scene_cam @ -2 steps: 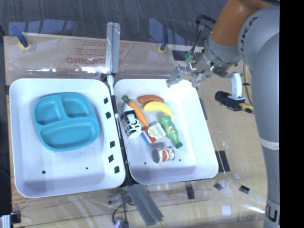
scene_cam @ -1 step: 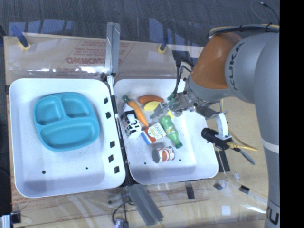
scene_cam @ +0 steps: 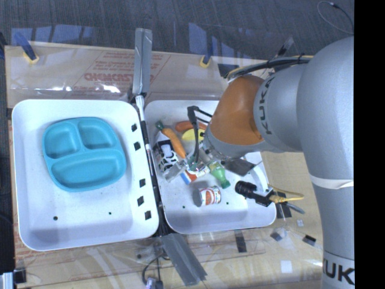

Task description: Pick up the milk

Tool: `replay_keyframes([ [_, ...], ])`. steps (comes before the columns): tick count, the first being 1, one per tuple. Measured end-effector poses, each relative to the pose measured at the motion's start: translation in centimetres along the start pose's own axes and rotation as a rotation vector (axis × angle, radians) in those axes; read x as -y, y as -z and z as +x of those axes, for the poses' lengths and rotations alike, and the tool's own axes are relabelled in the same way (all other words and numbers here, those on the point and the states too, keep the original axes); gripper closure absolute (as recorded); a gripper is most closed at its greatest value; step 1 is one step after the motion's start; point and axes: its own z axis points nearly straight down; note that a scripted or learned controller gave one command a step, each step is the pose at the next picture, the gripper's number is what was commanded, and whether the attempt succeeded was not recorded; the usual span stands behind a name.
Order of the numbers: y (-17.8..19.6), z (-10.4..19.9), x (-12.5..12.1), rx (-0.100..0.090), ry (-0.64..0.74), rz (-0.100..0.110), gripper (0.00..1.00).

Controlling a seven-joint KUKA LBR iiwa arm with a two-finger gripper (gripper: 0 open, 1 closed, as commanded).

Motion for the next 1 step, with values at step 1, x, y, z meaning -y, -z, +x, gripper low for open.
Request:
replay_keyframes([
  [1,9.24,3.02,-10.43,-0.002,-0.155,0.005,0.0],
])
